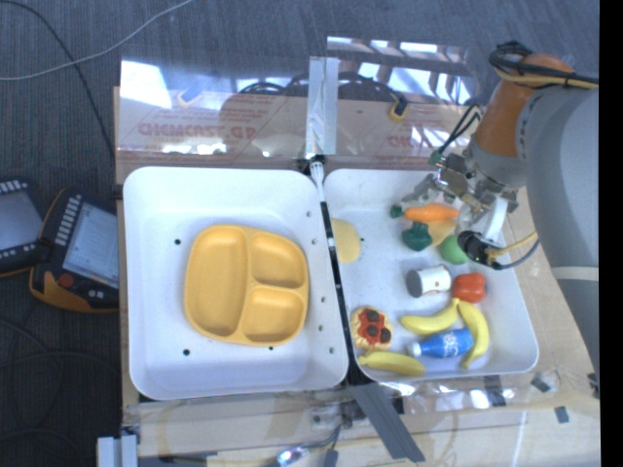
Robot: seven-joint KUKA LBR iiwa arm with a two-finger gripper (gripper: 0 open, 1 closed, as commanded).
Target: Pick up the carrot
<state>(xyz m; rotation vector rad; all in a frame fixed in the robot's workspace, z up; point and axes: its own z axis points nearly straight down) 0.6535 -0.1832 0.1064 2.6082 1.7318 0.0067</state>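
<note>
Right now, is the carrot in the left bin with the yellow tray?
No, the carrot lies in the right bin, by the gripper; the yellow tray sits in the left bin.

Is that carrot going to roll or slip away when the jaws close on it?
The carrot looks like a smooth, tapered toy, so it may squirt toward its thin end under a squeeze. It lies on its side on the right bin's flat floor, so a nudge could roll it. It probably stays stiff and light.

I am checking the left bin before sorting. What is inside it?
The left bin holds one yellow divided tray with three compartments, all bare. Small dark holes show in the bin floor. What lies under the tray is covered.
</note>
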